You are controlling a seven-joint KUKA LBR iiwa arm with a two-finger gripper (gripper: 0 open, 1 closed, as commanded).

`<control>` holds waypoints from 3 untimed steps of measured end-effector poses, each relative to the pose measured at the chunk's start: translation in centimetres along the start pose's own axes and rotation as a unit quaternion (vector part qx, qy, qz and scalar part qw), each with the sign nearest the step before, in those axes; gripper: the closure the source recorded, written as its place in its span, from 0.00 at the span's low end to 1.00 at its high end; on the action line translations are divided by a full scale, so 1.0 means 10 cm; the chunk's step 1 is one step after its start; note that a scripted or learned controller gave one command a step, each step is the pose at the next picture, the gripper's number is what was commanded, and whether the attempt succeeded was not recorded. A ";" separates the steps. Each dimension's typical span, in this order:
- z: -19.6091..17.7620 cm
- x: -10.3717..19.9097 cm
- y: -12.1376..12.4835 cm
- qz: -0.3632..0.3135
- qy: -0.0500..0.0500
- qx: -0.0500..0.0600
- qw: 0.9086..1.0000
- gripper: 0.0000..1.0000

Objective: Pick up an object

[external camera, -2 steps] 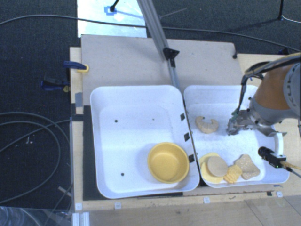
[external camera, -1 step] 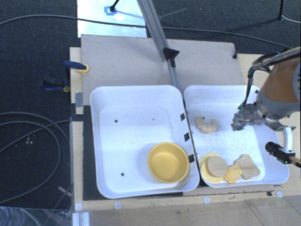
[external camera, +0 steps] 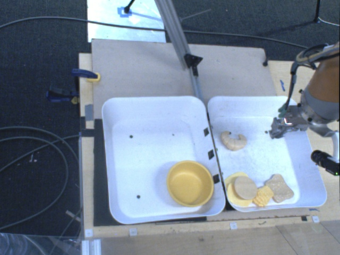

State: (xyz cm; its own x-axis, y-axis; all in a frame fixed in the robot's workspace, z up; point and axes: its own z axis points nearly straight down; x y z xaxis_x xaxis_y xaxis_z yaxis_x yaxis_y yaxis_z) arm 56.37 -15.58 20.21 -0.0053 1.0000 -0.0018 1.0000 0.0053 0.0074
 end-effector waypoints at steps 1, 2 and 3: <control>-0.16 0.54 -0.04 -0.003 0.002 0.002 1.000 1.00; -0.18 1.11 0.03 -0.003 0.002 0.003 1.000 1.00; -0.18 1.69 0.05 -0.003 0.002 0.003 1.000 1.00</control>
